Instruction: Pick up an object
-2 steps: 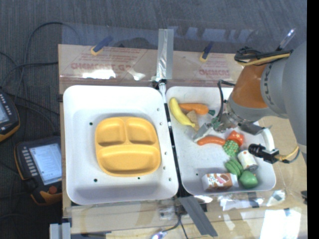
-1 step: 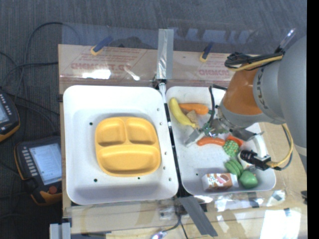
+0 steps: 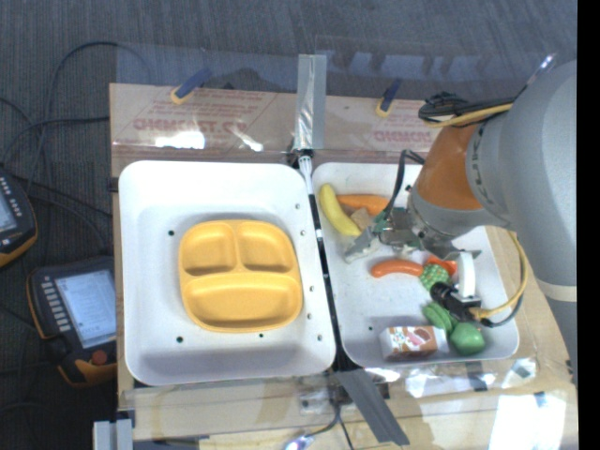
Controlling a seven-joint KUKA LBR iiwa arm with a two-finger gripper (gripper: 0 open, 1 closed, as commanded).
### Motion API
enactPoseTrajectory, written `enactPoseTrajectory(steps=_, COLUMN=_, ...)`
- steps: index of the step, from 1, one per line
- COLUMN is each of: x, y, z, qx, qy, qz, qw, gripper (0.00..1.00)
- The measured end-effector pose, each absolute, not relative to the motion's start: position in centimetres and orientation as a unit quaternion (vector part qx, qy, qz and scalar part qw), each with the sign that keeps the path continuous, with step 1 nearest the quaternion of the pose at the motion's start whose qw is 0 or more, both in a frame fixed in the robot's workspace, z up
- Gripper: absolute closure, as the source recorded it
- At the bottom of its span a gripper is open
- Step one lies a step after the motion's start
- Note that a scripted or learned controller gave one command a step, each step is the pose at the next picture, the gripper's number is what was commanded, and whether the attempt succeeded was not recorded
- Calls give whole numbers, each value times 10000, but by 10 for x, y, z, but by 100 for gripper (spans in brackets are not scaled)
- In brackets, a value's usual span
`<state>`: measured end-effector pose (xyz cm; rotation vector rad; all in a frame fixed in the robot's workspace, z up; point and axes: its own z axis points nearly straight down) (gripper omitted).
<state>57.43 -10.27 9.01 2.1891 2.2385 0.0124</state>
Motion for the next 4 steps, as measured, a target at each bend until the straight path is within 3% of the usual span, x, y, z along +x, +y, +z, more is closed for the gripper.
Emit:
enactPoseTrajectory(steps=1, x=503, y=-147, z=91, qx=6727, qy=7399, qz=21, qw=62, gripper=0)
enactPoseTrajectory(steps=2, x=537, y=-108, z=90, qx=7360, qy=6769, qz=16, qw=61, gripper=0)
enactPoseTrajectory(steps=3, x=537, y=-108, z=100, qx=7356, qy=6774, qz=15, qw=61, gripper=100)
enactPoseTrajectory(steps=4, x=584, y=-60, z=220, qx=6704, qy=7420, qz=-21, qw=4, gripper=100)
